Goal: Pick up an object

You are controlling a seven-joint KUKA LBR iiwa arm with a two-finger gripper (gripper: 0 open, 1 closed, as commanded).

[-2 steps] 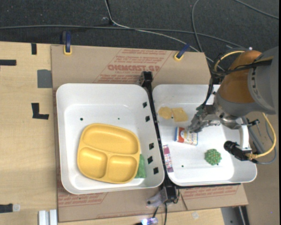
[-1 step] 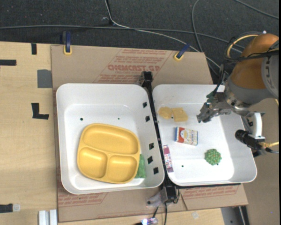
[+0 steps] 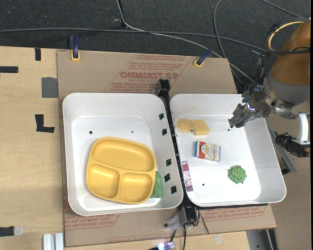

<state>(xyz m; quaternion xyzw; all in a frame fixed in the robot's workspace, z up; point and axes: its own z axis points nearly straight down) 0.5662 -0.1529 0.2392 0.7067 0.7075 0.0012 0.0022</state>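
The right bin [image 3: 261,139] holds a pale yellow food piece [image 3: 193,126], a small red, white and blue carton [image 3: 206,151], a green broccoli toy [image 3: 237,174] and a thin pink packet [image 3: 186,175] along its left wall. My gripper [image 3: 239,116] hangs over the bin's upper right part, right of the yellow piece and above the broccoli, with nothing seen between its dark fingers. The grey arm with its orange band [image 3: 295,46] reaches in from the right.
The left bin [image 3: 75,108] holds a yellow divided plate [image 3: 120,170] with a green item [image 3: 157,185] tucked at its right edge. A black divider clip strip [image 3: 169,134] runs between the bins. Cables cross the dark area behind the cardboard sheet [image 3: 146,72].
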